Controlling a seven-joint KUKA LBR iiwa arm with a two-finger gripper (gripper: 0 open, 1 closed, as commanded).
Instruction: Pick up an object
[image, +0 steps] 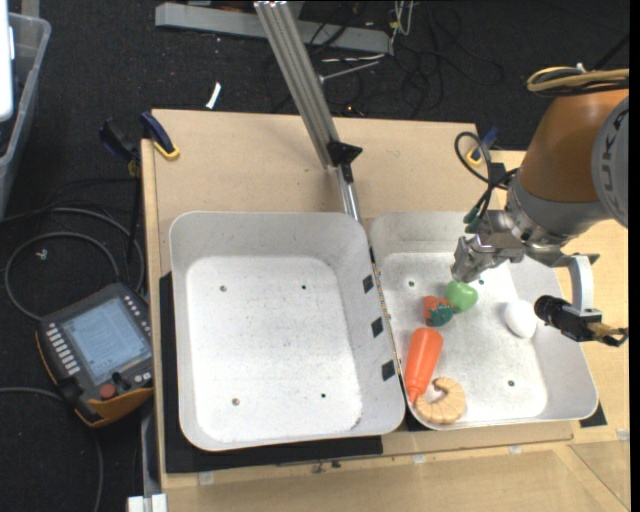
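1. A teach pendant (98, 350) with a lit screen lies on the dark floor, well to the left of the left bin (268, 330).
2. The left bin, the landmark here, is a shallow white tray with rounded corners; its speckled floor shows a few small dark holes.
3. Touching the left bin's right edge is the right bin (560, 385), of the same kind.
4. Just right of that shared edge lies an orange carrot (422, 360), its narrow end toward the near rim, with a tan shrimp-like toy (442, 399) curled at that end.
5. Further right of the left bin, above the carrot, a small red and teal piece (437, 310) sits against a green round object (462, 295).
6. The gripper (470, 266) hangs right over the green object's upper side; whether its fingers are parted or closed cannot be told, and no object is seen held.
7. Furthest right of the left bin, a white egg-like object (519, 319) lies apart from the green one.
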